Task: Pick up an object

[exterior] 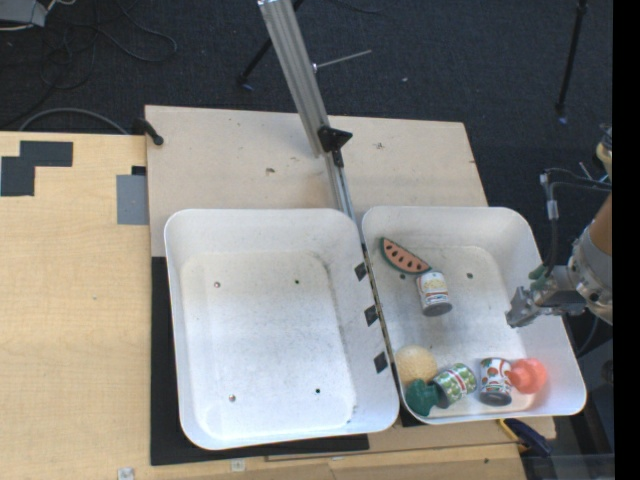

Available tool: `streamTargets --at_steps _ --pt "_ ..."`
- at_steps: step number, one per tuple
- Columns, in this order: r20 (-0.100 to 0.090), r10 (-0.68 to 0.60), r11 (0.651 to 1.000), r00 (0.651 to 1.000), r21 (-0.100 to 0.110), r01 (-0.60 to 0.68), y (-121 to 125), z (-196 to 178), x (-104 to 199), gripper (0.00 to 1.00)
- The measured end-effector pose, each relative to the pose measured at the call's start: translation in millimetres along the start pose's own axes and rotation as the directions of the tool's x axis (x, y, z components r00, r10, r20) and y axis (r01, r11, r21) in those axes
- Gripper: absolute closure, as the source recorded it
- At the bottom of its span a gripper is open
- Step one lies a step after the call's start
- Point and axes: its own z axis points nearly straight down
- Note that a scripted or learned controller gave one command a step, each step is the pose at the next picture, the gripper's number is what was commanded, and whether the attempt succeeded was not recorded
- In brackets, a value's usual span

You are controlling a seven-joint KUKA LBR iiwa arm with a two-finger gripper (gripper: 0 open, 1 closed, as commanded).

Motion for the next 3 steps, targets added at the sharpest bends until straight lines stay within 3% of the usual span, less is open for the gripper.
streamTargets --at_steps 1,3 --pt "0.000 0.000 1.000 1.000 0.001 0.000 1 -48 -1 1.00" --pt "-0.004 -0.002 1.000 1.000 0.010 0.002 23 -27 98 1.00"
